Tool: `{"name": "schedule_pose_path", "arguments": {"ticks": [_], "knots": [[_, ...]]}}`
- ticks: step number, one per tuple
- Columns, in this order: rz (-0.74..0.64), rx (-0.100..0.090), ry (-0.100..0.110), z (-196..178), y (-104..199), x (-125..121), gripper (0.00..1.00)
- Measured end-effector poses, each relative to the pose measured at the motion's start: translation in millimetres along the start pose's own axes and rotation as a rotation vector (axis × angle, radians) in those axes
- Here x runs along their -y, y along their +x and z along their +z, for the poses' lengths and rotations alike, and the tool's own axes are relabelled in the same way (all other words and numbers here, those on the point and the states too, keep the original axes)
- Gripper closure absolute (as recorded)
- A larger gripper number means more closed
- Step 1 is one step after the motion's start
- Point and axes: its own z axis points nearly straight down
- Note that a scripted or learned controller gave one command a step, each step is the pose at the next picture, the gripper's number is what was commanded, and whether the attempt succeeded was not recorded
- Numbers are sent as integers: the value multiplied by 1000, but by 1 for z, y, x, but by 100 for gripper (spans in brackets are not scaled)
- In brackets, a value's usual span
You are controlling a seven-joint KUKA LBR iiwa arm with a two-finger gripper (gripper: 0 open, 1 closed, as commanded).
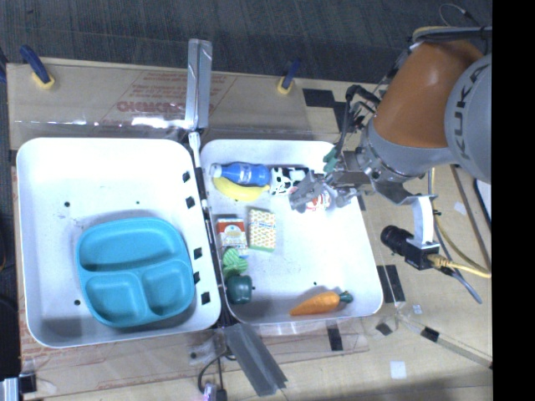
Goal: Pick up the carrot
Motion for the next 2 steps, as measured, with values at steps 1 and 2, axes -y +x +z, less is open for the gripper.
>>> {"name": "schedule_pose_path", "arguments": {"ticks": [1, 2], "knots": [[6, -1, 0, 166, -27, 52, 0], [-86, 1, -4, 173, -81, 51, 0]]}}
